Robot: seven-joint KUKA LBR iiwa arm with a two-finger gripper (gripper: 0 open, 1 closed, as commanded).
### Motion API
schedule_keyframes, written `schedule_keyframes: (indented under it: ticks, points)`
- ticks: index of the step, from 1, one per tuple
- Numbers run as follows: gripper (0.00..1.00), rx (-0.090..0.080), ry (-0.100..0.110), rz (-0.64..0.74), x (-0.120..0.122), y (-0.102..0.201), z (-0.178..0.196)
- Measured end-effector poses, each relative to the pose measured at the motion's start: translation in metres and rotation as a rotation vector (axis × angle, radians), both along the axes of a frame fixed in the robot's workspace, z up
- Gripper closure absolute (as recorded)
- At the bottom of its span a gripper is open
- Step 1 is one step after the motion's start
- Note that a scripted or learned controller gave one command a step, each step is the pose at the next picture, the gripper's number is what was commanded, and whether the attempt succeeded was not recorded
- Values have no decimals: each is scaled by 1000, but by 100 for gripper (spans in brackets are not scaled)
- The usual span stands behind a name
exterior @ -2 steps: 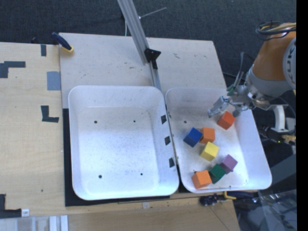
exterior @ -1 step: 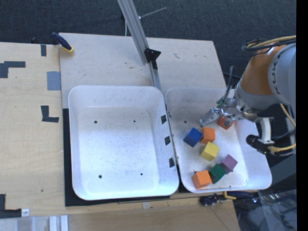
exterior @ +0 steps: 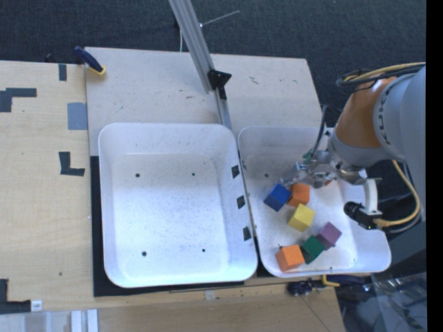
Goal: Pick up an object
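Orange block [exterior: 300, 194], small cube, touches blue block [exterior: 277, 197]

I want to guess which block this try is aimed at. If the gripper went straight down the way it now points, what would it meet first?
Most likely the small orange block, just beneath the gripper in the right bin; the blue block sits beside it. Depth is hard to judge from this slant, so it may land on bin floor instead.

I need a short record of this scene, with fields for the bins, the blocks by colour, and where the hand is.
left bin: shallow white plastic bin
right bin: shallow white plastic bin, holding all blocks
blocks: blue cube; small orange cube; yellow cube; purple cube; green cube; larger orange cube
hand: hand above right bin, near small orange cube
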State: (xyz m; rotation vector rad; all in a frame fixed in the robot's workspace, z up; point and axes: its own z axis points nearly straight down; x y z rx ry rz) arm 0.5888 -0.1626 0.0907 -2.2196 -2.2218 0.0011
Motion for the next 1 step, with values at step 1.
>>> schedule_keyframes:
  ticks: [1]
  points:
    - [100,1,2,2,0,1,11]
